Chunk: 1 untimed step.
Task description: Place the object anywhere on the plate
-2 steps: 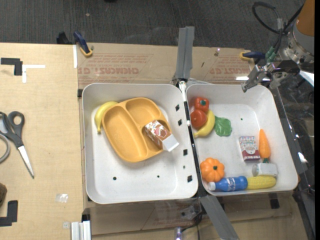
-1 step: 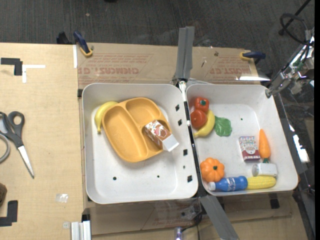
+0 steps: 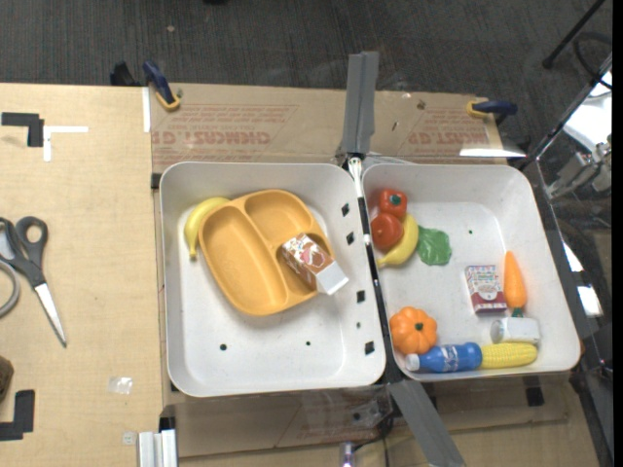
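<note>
A yellow divided plate [image 3: 243, 256] lies tilted in the left bin [image 3: 195, 358]. A small snack packet [image 3: 311, 261] with a brown and white print rests on the plate's right compartment, its white end hanging over the plate's rim. A yellow banana [image 3: 198, 222] curves along the plate's upper left edge, tucked against it.
The right bin [image 3: 545, 261] holds a red tomato [image 3: 387, 224], a yellow banana [image 3: 404, 246], a green piece [image 3: 434, 247], a pumpkin [image 3: 414, 330], a juice carton [image 3: 484, 289], a carrot [image 3: 514, 280], a corn cob [image 3: 508, 355] and a blue bottle [image 3: 446, 359]. Scissors [image 3: 34, 270] lie on the bench at left.
</note>
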{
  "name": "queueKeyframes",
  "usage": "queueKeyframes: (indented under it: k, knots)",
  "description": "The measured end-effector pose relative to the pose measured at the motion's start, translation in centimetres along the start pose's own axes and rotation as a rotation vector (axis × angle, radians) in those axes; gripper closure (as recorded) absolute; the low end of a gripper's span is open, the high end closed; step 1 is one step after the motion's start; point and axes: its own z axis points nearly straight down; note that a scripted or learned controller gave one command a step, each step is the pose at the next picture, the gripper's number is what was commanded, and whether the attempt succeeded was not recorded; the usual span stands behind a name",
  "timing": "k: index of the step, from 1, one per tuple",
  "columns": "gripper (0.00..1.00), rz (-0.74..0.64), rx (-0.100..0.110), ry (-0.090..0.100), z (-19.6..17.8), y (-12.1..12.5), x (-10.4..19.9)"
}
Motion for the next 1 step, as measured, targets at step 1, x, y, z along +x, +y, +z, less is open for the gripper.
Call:
queueKeyframes:
  k: [1]
  knots:
    - [0.0,0.021,0.001,0.002,-1.74,-2.32,0.62]
